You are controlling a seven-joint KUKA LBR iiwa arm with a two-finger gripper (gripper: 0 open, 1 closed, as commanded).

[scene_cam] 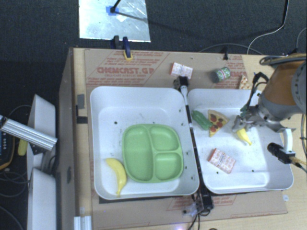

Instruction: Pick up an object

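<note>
One small banana (244, 136) lay just below the gripper (242, 124), long axis slanting down-right; bin (283, 176) floor beyond was open; finger state unclear.

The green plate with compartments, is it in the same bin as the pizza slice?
No. The green plate lies in the left bin, while the pizza slice lies in the right bin.

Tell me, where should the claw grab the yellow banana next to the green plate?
Probably across the middle of the banana, coming straight down from above. It lies flat on the left bin's floor, curved and narrow, so the claw can straddle it. The green divided plate touches its right side, so line the claw along that gap carefully.
</note>
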